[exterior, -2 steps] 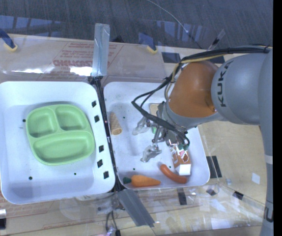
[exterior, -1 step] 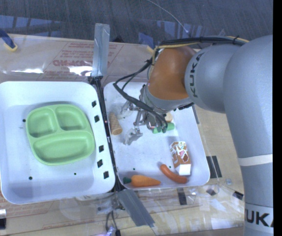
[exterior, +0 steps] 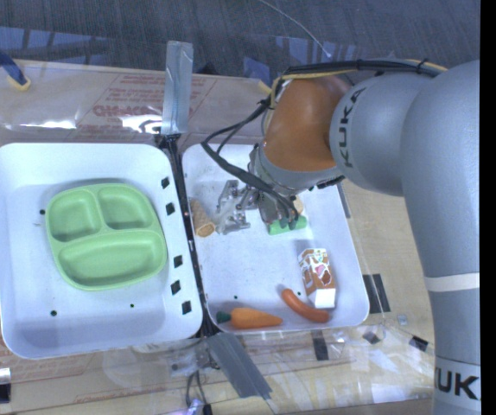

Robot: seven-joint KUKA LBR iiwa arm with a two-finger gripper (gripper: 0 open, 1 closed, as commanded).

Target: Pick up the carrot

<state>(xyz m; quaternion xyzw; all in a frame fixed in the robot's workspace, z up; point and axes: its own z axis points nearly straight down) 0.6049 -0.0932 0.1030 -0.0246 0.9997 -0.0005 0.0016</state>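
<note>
End effector (exterior: 246, 204) sits in the upper middle of the right bin (exterior: 352, 258), well short of the target; it's a tangle of grey metal from this angle, so I can't tell how wide it's set, and nothing reads as caught in it. Near to far: carrot (exterior: 250, 319) lies flat against the near edge of the right bin, close to the divider corner, green top pointing left, untouched. Just to its right is a sausage (exterior: 304, 305), close but apparently not touching, and a small carton (exterior: 317, 277) sits right behind the sausage. Further back, a green block (exterior: 284, 225) is right beside the end effector, and a tan piece (exterior: 203, 219) lies by the divider wall. Left bin (exterior: 6, 232) holds a green divided plate (exterior: 105, 236). Beyond the bins, taped plastic sheet covers the worktop (exterior: 75, 102). Step-wise I'd call this pre-approach: no grasp on the carrot yet. Next move needs a traverse toward the near bin edge, wrist turned so the closing direction crosses the carrot's narrow width, then a straight descent. Tight spots are the bin wall and corner next to it, plus the sausage nearby.
</note>
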